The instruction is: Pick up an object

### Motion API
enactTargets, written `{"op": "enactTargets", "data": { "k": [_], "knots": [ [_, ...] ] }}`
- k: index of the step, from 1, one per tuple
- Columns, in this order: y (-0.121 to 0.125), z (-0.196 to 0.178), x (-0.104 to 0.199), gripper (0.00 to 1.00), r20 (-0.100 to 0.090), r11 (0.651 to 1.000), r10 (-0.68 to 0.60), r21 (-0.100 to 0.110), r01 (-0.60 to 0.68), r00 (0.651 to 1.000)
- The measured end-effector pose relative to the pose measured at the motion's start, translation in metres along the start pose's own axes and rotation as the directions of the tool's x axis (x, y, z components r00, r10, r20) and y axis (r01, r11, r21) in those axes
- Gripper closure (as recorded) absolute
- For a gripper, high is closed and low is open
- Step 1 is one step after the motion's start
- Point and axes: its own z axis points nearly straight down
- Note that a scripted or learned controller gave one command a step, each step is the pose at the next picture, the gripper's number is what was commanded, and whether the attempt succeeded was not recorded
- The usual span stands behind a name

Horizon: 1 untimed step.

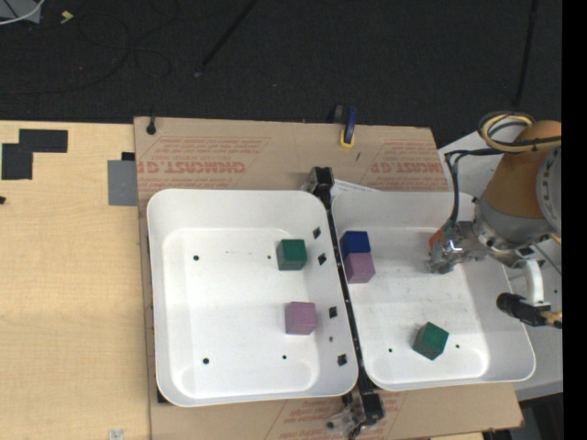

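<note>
Matte cubes (292, 254) rest in smooth white bins (183, 246).

A dark floor (275, 44) runs along the far side of the bench, well beyond the end effector, crossed by loose black cables (229, 35). A light wooden benchtop (64, 319) lies well to the end effector's far left and carries black shapes (32, 149) and a grey rectangle (120, 181). A brown cardboard sheet (275, 159) with red printing lies under the work area, held at its far edge by a blue-and-yellow clamp (347, 125). Lighting is even, with soft shadows.
</note>
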Motion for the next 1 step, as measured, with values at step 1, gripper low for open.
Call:
{"op": "enactTargets", "data": {
  "k": [1],
  "knots": [
    [0.0130,0.0047,-0.0010,1.00,0.001,1.000,-0.001,-0.004,0.001,1.000]
  ]
}}
